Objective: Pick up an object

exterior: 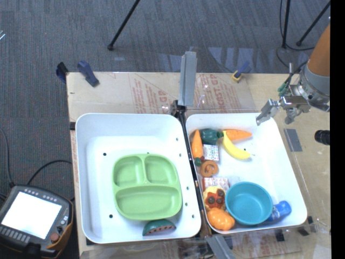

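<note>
We see a tabletop [135, 90] carrying two shallow white bins side by side. The left bin [91, 139] holds a green divided plate [146, 186], with a small dark green slice-shaped toy [159, 227] just beside its near edge. The right bin [280, 161] holds the clutter to pick from: a blue bowl [248, 203] near the front, a blue object [280, 209] touching its right side, and a yellow banana [235, 148] toward the back. Beside the banana lie an orange carrot [237, 134] and a second carrot [197, 143] along the left wall. We also note a brown ring-shaped toy [209, 169] and an orange fruit [221, 218] at the front. The end effector [276, 108] hangs over the right bin's back right corner, apart from every object, with nothing between its fingers; we cannot tell whether they are spread.
</note>
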Tool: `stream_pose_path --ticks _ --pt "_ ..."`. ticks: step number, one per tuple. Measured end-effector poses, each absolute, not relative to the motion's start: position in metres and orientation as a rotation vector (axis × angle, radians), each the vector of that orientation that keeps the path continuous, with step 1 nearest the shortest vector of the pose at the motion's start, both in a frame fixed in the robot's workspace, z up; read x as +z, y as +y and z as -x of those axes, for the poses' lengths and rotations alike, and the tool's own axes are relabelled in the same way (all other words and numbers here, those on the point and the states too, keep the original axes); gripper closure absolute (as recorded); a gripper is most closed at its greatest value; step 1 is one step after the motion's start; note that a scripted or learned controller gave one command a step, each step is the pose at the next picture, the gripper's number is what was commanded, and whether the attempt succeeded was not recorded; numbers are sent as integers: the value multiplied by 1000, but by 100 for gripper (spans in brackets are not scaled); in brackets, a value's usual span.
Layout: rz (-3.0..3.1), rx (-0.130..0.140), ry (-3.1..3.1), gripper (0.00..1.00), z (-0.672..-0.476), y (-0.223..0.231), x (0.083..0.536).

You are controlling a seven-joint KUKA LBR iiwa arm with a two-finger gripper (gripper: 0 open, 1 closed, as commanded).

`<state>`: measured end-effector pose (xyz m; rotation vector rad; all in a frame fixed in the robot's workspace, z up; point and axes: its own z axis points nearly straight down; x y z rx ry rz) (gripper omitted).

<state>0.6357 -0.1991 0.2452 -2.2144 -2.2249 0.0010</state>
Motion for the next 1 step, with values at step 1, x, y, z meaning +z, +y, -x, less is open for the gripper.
stream_pose_path --ticks 1 --pt "2384 17 -2022 0 -630 -189 89"
